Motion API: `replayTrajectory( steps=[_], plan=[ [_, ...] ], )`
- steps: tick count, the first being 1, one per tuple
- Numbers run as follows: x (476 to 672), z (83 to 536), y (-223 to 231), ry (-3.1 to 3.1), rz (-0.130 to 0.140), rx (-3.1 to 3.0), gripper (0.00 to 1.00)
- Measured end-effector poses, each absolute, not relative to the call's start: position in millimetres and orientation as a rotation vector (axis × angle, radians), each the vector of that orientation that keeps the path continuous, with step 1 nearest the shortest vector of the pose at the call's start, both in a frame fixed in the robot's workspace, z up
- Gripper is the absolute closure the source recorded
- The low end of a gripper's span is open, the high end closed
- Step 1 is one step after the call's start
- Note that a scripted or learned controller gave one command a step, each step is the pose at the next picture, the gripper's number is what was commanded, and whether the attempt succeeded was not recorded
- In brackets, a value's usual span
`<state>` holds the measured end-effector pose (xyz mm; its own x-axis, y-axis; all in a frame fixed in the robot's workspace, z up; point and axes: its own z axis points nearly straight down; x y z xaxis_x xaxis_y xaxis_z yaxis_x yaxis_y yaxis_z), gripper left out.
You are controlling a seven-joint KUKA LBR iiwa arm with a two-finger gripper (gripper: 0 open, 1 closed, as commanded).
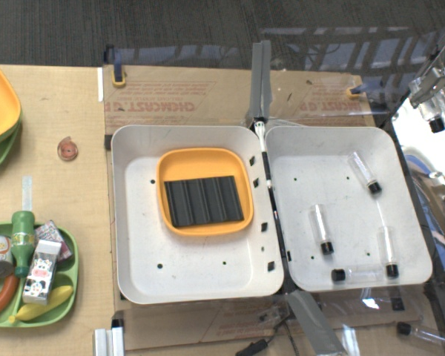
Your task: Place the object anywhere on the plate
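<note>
An orange plate (205, 165) with rounded corners lies in the left bin (133, 258). A dark grey ribbed rectangular object (205, 201) rests flat on it, covering most of its middle. At the upper right edge of the view, part of my arm and gripper (432, 102) hangs beyond the right bin (297, 265), well away from the plate and the object. Nothing is seen held in it.
Several clear tubes with black caps (363, 173) lie scattered in the right bin. On the bench at the left stand a green plate of toy food (59, 295), an orange dish (0, 110) and a small pink disc (67, 149).
</note>
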<state>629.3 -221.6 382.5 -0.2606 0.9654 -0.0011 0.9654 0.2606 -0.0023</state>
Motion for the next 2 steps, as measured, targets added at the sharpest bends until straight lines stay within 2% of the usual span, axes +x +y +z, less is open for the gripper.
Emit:
replayTrajectory(
  steps=[1, 2],
  plan=[
    [647.2, 439.3, -221.4, -2.696, 0.002, -1.617, 1.0],
    [647.3, 439.4, -221.3, -2.696, 0.002, -1.617, 0.0]
  ],
)
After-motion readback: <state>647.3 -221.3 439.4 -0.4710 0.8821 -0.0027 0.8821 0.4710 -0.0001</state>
